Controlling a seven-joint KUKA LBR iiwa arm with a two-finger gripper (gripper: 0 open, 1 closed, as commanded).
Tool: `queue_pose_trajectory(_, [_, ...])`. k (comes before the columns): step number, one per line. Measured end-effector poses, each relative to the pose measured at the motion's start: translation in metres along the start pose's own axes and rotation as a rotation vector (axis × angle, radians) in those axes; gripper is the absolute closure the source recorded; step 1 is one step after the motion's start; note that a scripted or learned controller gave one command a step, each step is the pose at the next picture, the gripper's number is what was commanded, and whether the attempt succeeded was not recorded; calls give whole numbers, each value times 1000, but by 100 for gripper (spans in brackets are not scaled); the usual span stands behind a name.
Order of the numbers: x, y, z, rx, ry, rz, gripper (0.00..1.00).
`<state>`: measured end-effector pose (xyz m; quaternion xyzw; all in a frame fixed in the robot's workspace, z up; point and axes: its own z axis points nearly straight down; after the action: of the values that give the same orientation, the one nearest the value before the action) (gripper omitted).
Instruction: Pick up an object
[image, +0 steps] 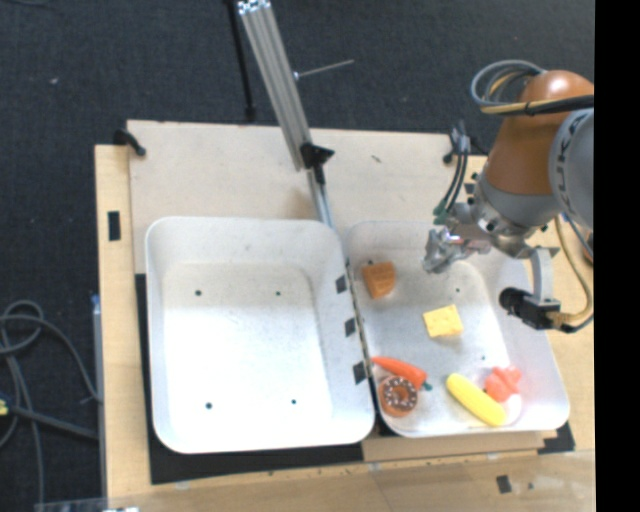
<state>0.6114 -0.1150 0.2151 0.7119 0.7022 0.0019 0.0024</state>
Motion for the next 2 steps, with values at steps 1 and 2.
queue_pose_trajectory(1, [-1,0,10,7,0,0,100])
queue_pose_trajectory(2, [48,17,-9,2,2,-21,100])
